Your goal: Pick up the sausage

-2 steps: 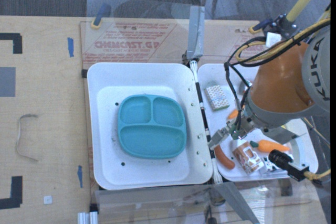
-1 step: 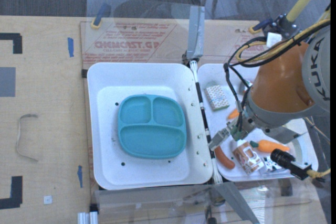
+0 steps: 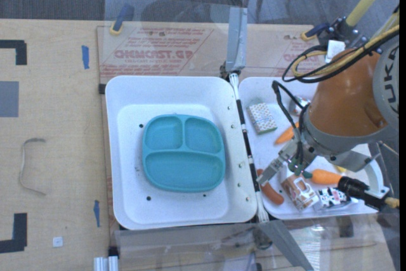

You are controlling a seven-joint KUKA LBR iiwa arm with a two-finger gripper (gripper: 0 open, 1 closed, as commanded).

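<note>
Sausage (image 3: pixel 273 194) lies just below the gripper (image 3: pixel 283 165), whose grip state cannot be told; approach step, next requiring a short descent.

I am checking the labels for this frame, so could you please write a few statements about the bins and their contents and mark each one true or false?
1. The blue plate lies in the left bin. True.
2. The sausage lies on the blue plate. False: it lies in the right bin, near the front left corner.
3. The gripper is over the right bin. True.
4. The gripper holds the sausage. False: the sausage lies on the bin floor, apart from the gripper.
5. A carrot lies in the right bin. True.
6. The plate has one undivided well. False: it has three compartments.
</note>
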